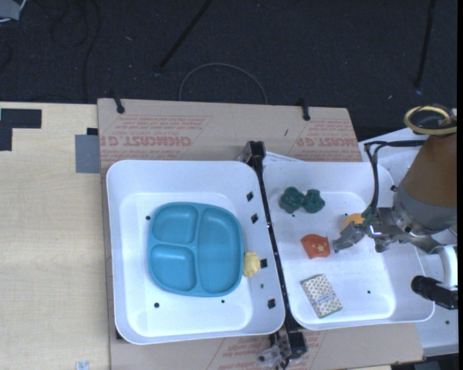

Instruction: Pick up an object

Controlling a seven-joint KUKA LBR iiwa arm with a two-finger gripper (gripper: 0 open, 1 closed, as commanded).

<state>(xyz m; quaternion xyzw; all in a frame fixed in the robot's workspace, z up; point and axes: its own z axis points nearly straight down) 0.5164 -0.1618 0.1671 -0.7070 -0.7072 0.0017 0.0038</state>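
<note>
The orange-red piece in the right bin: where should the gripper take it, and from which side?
Probably from straight above. The orange-red piece lies low on the right bin floor with bare floor all round it, apart from the green toy and the patterned packet. Close across its narrower span. The gripper sits just to its right, near enough for a short move.
</note>
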